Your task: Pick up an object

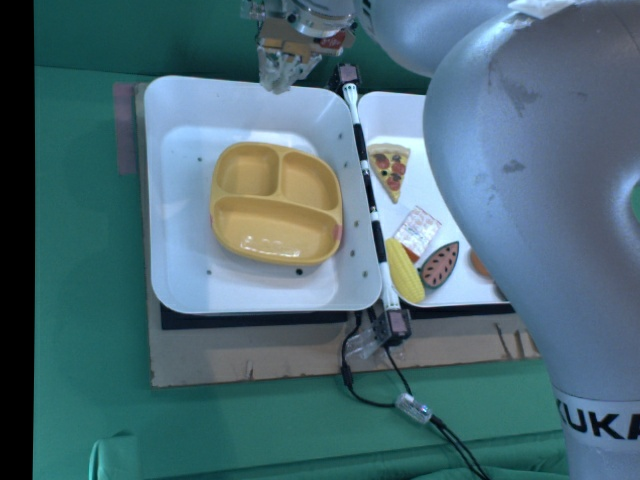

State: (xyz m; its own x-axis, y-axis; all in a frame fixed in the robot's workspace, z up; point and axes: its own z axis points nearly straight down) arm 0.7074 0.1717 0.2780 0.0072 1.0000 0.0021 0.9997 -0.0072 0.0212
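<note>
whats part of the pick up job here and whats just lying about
Job: gripper, yellow divided plate, pizza slice, corn cob, watermelon slice, sachet.

Lying about: white bins, striped divider bar, cables, cardboard base.

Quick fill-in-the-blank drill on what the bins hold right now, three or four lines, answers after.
1. The yellow divided plate lies in the ____ bin.
2. The plate has ____ compartments.
3. In the other bin, the pizza slice lies farther back than the corn cob and the ____ slice.
4. The gripper hangs over the left bin's ____ rim.

Answers: left; three; watermelon; back
</note>
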